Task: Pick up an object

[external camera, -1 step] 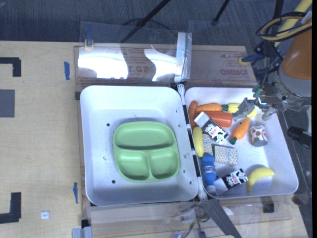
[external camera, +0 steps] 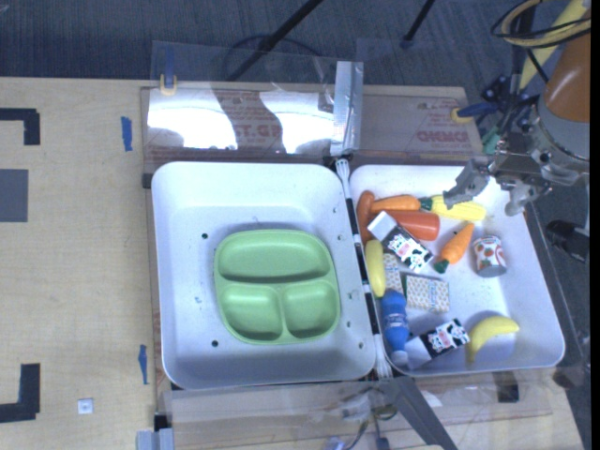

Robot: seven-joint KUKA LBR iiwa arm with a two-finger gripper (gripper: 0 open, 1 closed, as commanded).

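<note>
At the upper right of the frame, the gripper is hovering over the far edge of the right bin with its fingers spread apart and nothing between them. The closest candidate, a small yellow piece, is lying just below it beside an orange carrot. Both are looking like light, stiff, smooth plastic toys, likely slippery, so gripping across the narrow middle seems safest.
</note>
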